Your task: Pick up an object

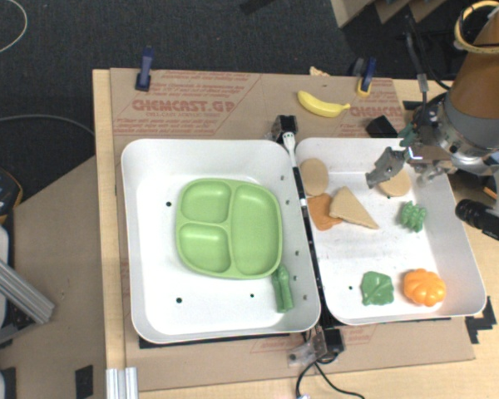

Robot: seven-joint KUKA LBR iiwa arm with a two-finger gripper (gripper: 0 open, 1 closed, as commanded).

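The brown board (233, 106) under the bins carries red print along its far edge. Near the far left corner the largest line reads about "CHEMCAST GP", its last letters unclear. The smaller lines above and below it, and the print toward the far right corner, are too small to read.

Two white bins (141, 223) (457, 256); one green divided plate (229, 228); one banana (322, 104); two blue clamps (144, 68) (366, 75).
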